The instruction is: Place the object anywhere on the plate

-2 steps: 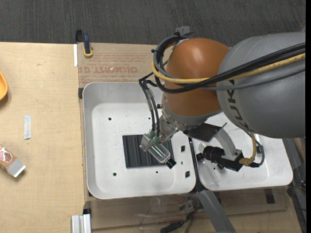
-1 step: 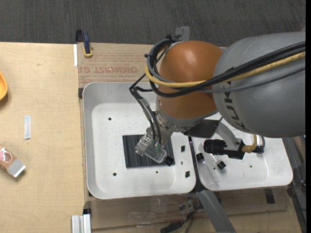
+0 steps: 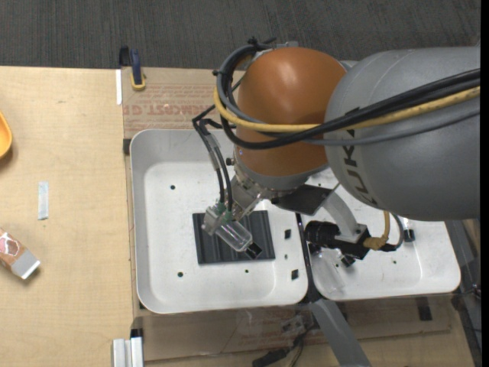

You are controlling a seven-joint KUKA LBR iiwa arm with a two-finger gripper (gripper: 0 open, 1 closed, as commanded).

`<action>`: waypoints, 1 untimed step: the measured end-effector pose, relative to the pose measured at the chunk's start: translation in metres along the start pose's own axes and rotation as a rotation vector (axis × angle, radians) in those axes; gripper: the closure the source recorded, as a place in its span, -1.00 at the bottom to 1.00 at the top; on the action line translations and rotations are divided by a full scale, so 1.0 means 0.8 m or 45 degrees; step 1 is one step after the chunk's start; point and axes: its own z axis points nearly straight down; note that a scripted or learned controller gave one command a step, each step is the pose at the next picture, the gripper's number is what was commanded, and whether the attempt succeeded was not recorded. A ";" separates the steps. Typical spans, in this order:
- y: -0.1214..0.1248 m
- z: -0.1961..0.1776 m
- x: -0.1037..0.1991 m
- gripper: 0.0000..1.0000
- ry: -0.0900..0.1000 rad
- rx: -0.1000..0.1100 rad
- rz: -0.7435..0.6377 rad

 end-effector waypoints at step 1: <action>-0.013 0.001 -0.015 1.00 0.000 0.003 0.297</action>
